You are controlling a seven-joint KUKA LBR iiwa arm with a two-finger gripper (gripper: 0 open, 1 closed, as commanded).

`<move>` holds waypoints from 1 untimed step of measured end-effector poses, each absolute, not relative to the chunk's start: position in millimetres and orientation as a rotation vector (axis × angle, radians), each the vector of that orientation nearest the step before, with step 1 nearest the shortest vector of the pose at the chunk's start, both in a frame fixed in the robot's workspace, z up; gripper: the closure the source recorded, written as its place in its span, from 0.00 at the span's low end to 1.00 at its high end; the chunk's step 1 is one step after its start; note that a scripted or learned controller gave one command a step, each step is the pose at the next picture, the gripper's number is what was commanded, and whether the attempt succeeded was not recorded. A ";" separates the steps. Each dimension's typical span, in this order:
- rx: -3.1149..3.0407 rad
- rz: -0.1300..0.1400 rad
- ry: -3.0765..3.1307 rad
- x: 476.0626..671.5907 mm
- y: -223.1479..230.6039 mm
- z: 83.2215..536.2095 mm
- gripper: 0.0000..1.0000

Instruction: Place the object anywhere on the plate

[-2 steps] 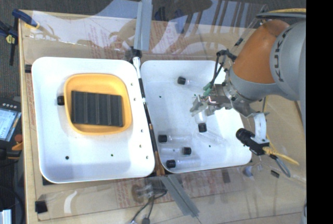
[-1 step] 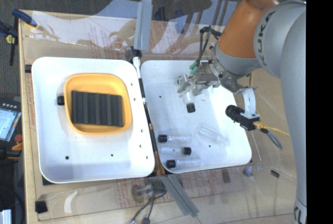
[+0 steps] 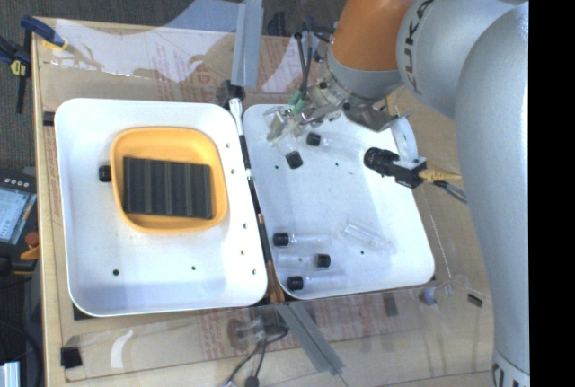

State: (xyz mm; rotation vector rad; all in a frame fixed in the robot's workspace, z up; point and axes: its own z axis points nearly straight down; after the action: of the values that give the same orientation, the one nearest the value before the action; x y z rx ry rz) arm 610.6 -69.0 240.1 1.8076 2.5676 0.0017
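The gripper (image 3: 289, 120) was blurry, its grip unreadable; the yellow plate (image 3: 167, 145) lay well apart, left.

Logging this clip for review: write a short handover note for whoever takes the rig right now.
Gripper: low over the far left corner of the right bin; whether it holds anything cannot be told.
Things: yellow plate in the left bin, carrying a dark ridged insert. Small clear vials with black caps lie in the right bin.
Done: no vial on the plate.
Left: pick one, set it on the plate.
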 end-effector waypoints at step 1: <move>1.632 -0.001 2.686 650.8 -31.4 210.3 1.00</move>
State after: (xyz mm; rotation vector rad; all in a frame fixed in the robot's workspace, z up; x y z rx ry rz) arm 650.8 -31.4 210.3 1.6320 2.6859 -0.0006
